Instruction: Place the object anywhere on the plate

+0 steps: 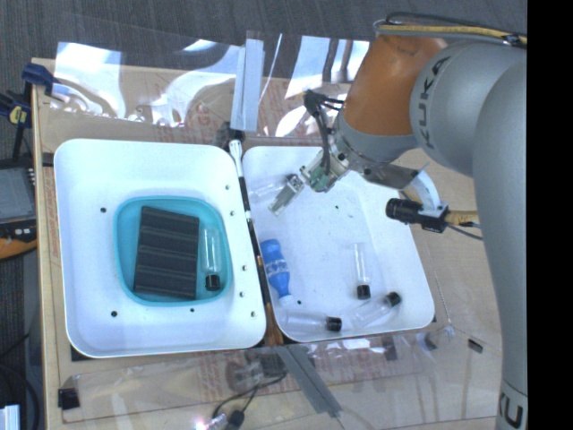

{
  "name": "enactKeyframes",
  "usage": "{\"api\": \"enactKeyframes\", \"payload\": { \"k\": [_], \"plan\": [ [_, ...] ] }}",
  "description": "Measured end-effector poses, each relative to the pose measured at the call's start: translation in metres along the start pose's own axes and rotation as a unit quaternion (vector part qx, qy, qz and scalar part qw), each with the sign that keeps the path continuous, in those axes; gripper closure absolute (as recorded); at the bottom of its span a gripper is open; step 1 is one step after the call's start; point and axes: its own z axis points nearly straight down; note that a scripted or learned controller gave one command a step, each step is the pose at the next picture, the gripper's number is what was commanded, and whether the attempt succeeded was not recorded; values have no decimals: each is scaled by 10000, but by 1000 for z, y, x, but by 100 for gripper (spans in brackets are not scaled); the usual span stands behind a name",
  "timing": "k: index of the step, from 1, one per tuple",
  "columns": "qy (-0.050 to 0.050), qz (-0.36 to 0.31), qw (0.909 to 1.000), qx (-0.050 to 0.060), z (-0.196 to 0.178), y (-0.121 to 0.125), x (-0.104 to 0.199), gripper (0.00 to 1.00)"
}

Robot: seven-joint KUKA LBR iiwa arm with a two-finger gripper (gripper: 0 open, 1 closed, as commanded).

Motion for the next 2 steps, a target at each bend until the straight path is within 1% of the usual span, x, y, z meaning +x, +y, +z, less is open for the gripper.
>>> {"api": "enactKeyframes", "payload": {
  "k": [1, 2],
  "plan": [
    [6, 232, 9997, -4, -22, -54, -65, 0],
    [-1, 696, 9976, -11, -147, -70, -76, 0]
  ]
}}
